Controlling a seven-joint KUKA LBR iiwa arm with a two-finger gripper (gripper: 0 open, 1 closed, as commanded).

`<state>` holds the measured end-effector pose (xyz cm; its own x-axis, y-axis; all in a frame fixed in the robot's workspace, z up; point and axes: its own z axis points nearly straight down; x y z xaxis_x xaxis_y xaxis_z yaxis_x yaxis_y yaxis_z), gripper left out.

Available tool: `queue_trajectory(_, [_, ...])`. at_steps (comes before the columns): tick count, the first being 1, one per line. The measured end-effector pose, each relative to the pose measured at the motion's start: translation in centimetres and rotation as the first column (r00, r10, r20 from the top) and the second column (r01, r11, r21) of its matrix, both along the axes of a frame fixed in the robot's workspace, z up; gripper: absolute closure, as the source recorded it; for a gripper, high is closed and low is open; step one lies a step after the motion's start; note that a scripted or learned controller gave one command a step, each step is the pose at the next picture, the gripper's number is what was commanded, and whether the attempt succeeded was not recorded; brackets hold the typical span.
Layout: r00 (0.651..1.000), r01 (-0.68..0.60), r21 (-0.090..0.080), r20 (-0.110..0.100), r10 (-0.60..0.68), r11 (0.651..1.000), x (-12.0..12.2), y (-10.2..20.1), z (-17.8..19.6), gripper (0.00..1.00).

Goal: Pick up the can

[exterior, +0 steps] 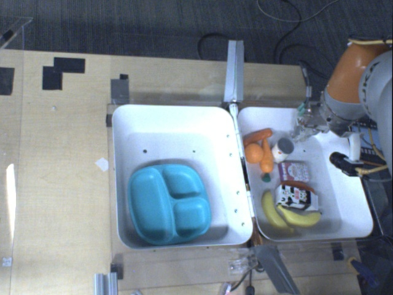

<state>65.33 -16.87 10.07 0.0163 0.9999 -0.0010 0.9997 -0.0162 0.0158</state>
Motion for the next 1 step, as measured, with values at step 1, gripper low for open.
queue_trajectory(1, [1.000,0.000,0.000,0.000,0.000,1.000,0.00,0.00,-0.01,0.00])
